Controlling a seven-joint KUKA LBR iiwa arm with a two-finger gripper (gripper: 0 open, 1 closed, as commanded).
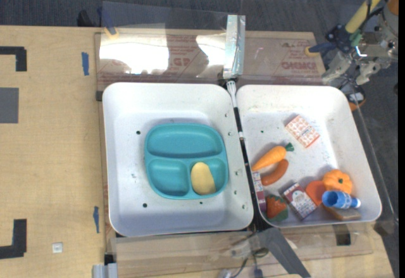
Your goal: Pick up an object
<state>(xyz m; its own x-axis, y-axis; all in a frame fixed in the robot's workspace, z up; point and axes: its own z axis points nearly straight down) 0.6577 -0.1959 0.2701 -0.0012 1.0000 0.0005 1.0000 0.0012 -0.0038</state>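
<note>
Across the bench (50, 144), two white bins sit side by side, and we start with the big pieces. Left bin (120, 144) carries a teal divided plate (183, 144), and a yellow potato-shaped piece (203, 178) lies in the plate's lower right compartment. Right bin (266, 112) is the busy one! An orange carrot (271, 157) lies at a slant near the middle, touching a red sausage-like piece (275, 173) just below it. Up toward the far wall, a small pink and white patterned packet (302, 130) lies on its own, well apart from the rest. Down along the near wall there's a cluster: a small orange pumpkin (337, 181), a blue and white bottle (339, 200) lying on its side just in front of it, a little red carton (299, 200) tilted beside them, and a red and green piece (275, 207) near the dividing wall. Up at the top right, the hand (354, 71) hangs beyond the right bin's far corner, over no object; whether it is open or closed I cannot tell from this blur of cables and metal.
</note>
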